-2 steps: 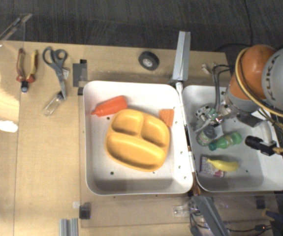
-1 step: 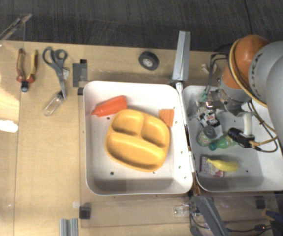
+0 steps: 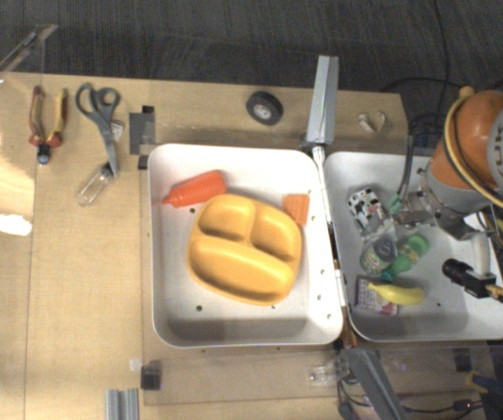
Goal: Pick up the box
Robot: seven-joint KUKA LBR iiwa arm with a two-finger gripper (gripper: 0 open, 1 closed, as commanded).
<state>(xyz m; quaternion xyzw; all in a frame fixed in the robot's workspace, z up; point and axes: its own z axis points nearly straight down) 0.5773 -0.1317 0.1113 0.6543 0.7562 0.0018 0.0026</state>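
Whether the gripper (image 3: 406, 214) is apart or together I cannot tell; the box (image 3: 366, 295) lies below-left of it in view, past the green can (image 3: 380, 256), so it is best approached from the box's free left end, clear of the banana (image 3: 399, 294) overlapping it.

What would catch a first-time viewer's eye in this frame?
A big yellow sectioned tray fills the middle of the left bin, with an orange carrot at its upper left. The grey arm with its orange band hangs over the right bin, above a clutter of small items including a banana.
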